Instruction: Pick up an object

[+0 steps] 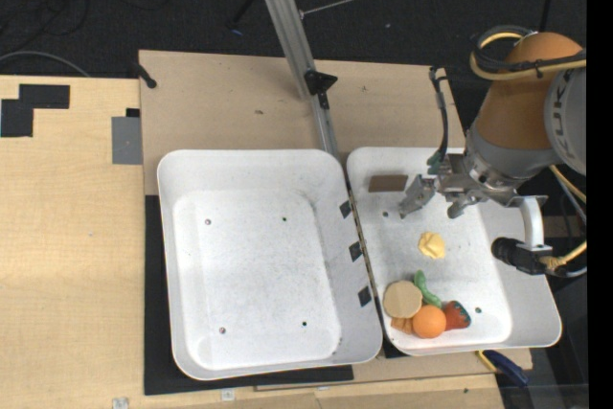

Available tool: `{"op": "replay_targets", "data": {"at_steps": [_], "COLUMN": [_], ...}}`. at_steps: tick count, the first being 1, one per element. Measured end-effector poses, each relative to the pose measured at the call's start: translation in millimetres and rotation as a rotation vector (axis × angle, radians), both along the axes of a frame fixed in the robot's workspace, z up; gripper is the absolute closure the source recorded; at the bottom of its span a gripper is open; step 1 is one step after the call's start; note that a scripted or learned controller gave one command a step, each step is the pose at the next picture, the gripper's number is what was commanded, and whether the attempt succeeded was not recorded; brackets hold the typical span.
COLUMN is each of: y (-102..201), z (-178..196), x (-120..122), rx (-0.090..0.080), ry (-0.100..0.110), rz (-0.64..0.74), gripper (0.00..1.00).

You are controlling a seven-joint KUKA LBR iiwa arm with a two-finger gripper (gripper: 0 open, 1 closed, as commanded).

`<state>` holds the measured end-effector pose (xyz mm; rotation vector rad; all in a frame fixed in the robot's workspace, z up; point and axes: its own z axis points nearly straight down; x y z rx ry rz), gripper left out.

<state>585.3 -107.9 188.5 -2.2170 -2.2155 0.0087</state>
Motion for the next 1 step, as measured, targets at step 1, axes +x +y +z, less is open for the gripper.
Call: {"op": "replay_targets", "data": {"at_steps": [1], "y": [-3.4], "z": [-63.3], "x": [0.5], "rx": [0.000], "ry": [0.001], "rz": [0.000], "gripper": [0.00]}}
